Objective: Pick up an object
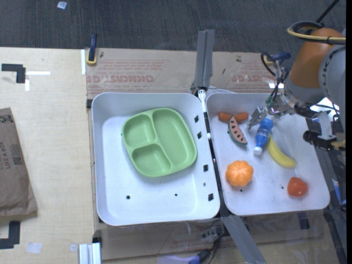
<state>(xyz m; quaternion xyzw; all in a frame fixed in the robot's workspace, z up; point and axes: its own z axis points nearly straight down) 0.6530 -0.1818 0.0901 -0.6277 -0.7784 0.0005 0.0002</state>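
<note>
The blue bottle (262,136) is the object nearest the pincer (257,116), operator: you see it lying tilted on the floor of the right bin (316,202), blue body toward the back and its white cap end toward the front. Taking that bottle as your landmark, the pincer hangs just behind and a little left of its blue end, and its 2 metal fingers (254,119) stand spread apart with nothing between them; you cannot tell whether a fingertip touches the bottle. The grey arm with its orange band (311,59) comes in from behind and to the right of the bottle. Just right of the bottle, a yellow banana (281,154) lies slanted, its near end close to the bottle's cap. Left of the bottle sits a watermelon slice (237,130), and behind that slice, further left of the bottle, a small orange carrot (232,116). In front of the bottle and slightly left rests an orange mandarin (240,173); in front and to the right, well apart from it, a red tomato (297,187). Far left of the bottle, across the divider, the left bin (110,202) carries a green plate (159,142) with 3 compartments. Both bins sit on the wooden surface (49,120).
</note>
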